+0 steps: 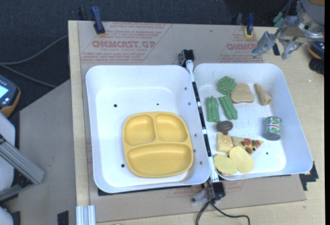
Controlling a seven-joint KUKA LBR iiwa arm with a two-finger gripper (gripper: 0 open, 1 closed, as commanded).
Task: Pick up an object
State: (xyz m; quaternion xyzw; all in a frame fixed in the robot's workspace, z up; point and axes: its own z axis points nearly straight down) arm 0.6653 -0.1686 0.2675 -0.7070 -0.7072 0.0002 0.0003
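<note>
Above the right bin's (294,115) far right corner, the gripper (276,43) hangs with its fingers spread, nothing between them.
Toy foods lie well apart from it in that bin: a green can (272,128) near the right wall, a bread slice (242,94) toward the far edge, a pizza slice (249,142) nearer the front; a yellow divided plate (157,144) sits in the left bin (103,115).

The bench (154,43) is viewed from above at a slant by one fixed camera, set far enough back that both white bins (103,131) are taken in whole. The arm (309,7) is seen entering at two o'clock.
</note>
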